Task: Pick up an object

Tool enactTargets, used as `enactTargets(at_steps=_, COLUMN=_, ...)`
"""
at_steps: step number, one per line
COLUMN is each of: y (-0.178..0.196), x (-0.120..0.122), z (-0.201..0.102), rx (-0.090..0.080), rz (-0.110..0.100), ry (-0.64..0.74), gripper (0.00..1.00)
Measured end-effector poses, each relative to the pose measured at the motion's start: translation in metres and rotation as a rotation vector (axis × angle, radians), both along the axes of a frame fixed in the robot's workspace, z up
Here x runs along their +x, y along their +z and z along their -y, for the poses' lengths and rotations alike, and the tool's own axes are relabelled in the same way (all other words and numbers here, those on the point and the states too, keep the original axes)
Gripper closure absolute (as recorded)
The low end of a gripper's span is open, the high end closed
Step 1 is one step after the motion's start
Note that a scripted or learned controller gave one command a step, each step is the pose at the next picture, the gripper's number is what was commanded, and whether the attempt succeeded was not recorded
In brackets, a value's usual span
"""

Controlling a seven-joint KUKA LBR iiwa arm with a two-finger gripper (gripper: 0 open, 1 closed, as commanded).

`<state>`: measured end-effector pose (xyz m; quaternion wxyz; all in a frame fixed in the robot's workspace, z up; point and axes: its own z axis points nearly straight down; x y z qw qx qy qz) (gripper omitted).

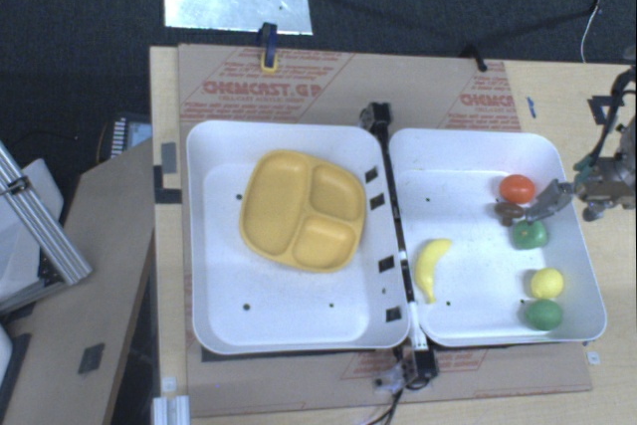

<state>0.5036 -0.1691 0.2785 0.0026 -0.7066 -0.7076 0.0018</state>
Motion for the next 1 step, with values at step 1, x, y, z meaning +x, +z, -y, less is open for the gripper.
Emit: enactTargets(at_steps=1, y=0.0037, x=0.0016, z=-0.0003, rx=-0.002, rz=0.008, ry=0.002, gripper=0.00)
